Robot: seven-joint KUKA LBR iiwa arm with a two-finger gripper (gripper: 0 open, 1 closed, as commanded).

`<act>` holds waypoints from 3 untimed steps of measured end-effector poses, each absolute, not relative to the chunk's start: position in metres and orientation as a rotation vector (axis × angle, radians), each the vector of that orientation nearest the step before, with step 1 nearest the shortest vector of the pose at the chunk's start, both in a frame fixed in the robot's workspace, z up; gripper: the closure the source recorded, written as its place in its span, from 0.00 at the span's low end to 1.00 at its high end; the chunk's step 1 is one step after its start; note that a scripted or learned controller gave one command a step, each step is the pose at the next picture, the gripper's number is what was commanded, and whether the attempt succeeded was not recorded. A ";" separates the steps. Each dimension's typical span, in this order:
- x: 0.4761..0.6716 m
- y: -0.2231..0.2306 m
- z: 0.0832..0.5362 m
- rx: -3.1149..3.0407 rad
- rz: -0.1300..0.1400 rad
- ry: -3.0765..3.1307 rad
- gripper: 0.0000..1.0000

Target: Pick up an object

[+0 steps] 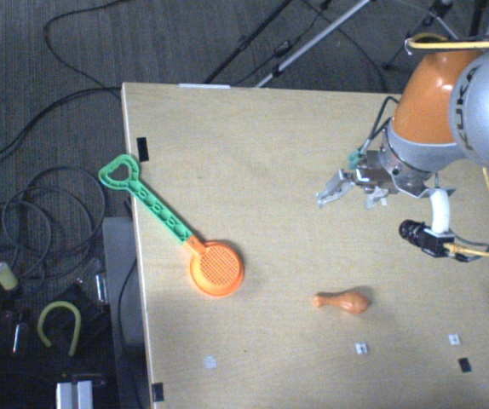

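A toy strainer lies on the tan bench top (261, 126) at the left, its green handle (146, 198) pointing up-left and its orange mesh head (216, 268) toward the middle. A small orange drumstick-shaped piece (344, 301) lies lower, right of centre. My gripper (352, 193) hangs over bare board at the right, above the drumstick piece and apart from it. Its fingers stand open with nothing between them.
The grey arm with its orange band (436, 100) reaches in from the upper right, and a black cable connector (423, 235) hangs under the wrist. Small markers (361, 348) dot the board's lower right. Cables and stands lie on the floor beyond the left and far edges.
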State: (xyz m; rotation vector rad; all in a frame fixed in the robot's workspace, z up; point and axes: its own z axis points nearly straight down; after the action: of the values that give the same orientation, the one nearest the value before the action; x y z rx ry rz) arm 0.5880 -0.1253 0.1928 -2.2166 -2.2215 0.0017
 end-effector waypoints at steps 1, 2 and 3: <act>0.628 -0.199 0.154 -2.114 0.005 -2.325 0.00; 0.669 -0.205 0.084 -1.944 0.004 -2.470 0.00; 0.669 -0.138 0.084 -1.369 -0.002 -2.828 0.00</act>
State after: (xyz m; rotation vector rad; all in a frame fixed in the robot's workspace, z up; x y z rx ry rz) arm 0.6688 -0.1376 0.0842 -1.3695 -2.8279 -0.0018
